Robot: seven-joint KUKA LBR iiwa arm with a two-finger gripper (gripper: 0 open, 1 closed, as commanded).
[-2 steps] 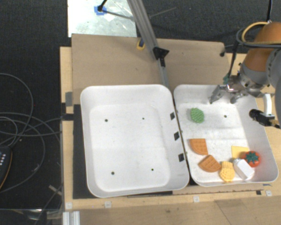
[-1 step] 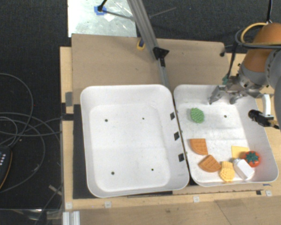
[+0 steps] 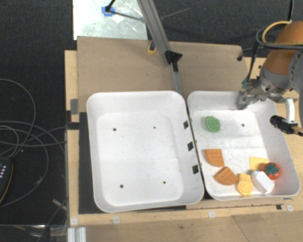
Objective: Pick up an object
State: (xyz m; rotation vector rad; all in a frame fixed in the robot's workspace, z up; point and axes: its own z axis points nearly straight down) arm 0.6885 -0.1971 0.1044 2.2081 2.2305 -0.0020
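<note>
The right bin (image 3: 202,101) holds a green bumpy ball (image 3: 212,123) near its back left. Toward the front lie two orange waffle-like pieces (image 3: 215,157) (image 3: 225,176), a yellow waffle piece (image 3: 245,185), a yellow wedge (image 3: 258,162), a white block (image 3: 262,182) and a red tomato-like toy (image 3: 272,170). My gripper (image 3: 244,100) hangs over the back right part of this bin, well right of the green ball and above the bin floor. No object shows between its tips.
The left bin (image 3: 98,105) lies beside the right one, joined by black clips (image 3: 190,145). A slanted grey pole (image 3: 156,24) crosses the bench's back. Cables trail on the floor at left (image 3: 20,130).
</note>
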